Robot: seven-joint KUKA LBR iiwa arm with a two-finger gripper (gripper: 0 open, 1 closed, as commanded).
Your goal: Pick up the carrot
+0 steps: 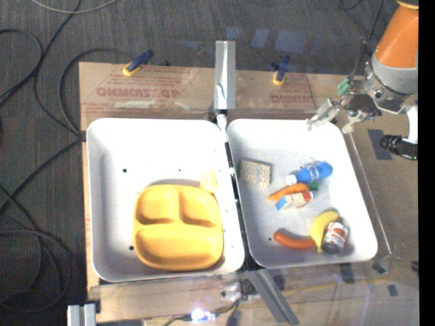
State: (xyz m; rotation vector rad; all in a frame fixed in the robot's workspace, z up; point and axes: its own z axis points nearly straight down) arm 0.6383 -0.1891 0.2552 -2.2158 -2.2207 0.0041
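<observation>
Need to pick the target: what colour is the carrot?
Orange, seen in the camera view.

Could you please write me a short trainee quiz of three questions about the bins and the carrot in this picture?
1. True or false: the yellow tray lies in the left bin.
2. What lies nearest the carrot? A) blue bottle B) banana C) yellow tray
3. Fill in: the gripper hangs over the right bin's far ____ corner.

Key: 1 true. 2 A. 3 right.
</observation>
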